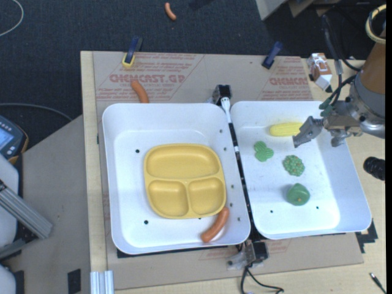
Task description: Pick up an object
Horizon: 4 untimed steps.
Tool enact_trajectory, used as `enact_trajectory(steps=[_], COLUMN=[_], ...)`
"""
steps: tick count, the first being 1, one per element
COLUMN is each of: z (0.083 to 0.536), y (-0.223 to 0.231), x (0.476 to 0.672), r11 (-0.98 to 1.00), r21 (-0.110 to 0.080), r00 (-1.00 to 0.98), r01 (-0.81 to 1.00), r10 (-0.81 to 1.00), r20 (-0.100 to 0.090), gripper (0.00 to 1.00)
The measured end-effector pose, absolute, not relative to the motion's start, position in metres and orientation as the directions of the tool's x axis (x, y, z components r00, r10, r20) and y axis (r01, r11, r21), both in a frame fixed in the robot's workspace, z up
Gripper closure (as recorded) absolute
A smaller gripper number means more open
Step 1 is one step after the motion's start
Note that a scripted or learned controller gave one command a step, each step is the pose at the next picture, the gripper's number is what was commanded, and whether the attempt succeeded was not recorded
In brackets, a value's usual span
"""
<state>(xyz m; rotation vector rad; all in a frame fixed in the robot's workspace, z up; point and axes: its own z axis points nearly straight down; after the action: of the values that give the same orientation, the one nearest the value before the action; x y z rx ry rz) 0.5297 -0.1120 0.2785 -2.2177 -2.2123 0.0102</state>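
The hand (321,133) hangs spread wide and holding nothing, just right of the yellow corn (285,129) in the right bin (352,182). Risk: closing from this offset, 1 finger could nudge the corn toward the green pieces (264,152).

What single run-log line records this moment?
gripper: open, holding nothing | over right white bin, beside yellow toy corn cob | yellow divided plate: left white bin | pick: not done

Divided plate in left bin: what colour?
Yellow. The divided plate has three compartments, seen clearly in the camera view.
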Motion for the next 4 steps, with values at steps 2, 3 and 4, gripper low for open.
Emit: enact_trajectory(steps=[2, 3, 4], z=[0.226, 0.166, 0.111], y=[-0.112, -0.11, -0.099], x=[0.522, 0.528, 0.525], r11=[-0.001, -0.001, -0.001], r21=[-0.008, -0.007, -0.008], r00=[0.001, 0.001, 0.001], r01=[1.0, 1.0, 1.0], r10=[1.0, 1.0, 1.0], r20=[0.002, 0.002, 0.003], gripper=[0.0, 0.0, 0.0])
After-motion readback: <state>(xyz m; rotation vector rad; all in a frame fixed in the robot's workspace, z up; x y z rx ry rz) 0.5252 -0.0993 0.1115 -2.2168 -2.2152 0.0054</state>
